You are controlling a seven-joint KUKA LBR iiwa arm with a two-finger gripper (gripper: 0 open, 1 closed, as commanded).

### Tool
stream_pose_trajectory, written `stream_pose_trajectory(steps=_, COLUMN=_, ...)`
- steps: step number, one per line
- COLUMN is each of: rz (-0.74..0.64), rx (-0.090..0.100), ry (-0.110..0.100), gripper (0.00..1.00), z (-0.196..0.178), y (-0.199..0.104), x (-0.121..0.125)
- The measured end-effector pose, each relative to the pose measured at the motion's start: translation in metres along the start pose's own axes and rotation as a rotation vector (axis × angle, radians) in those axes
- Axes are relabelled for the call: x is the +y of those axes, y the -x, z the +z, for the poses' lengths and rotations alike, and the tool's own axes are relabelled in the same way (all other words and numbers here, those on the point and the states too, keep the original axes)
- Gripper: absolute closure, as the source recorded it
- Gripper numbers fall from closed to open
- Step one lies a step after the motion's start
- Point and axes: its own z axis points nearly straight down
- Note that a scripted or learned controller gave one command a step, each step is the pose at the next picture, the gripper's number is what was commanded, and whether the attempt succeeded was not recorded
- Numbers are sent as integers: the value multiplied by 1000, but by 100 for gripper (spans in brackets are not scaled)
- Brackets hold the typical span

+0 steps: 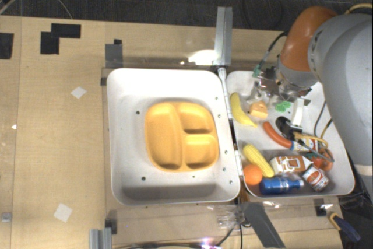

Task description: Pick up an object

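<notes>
My gripper (273, 92) hangs low over the back of the right bin (345, 182), under the orange band of the arm (306, 38). Just below it lie a small pale orange piece (258, 108) and a small green item (284, 106). A banana (239, 109) lies along the bin's left wall. A red sausage (278, 133) sits in the middle. Toward the front are a corn cob (257, 160), an orange ball (252, 174), a blue bottle (281, 185) and two cans (317, 179). Whether anything is held is hidden by the wrist.
The left bin (125, 125) holds a yellow divided tray (179, 135). A metal post (224, 38) stands behind the divider between the bins. The arm's grey body (349, 84) covers the right bin's far right side. Cables trail near the sausage.
</notes>
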Motion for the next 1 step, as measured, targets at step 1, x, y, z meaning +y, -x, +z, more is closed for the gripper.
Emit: stream_pose_trajectory(steps=1, rz=-194, rx=2, ry=-8, gripper=100, z=-87, y=-25, x=-60)
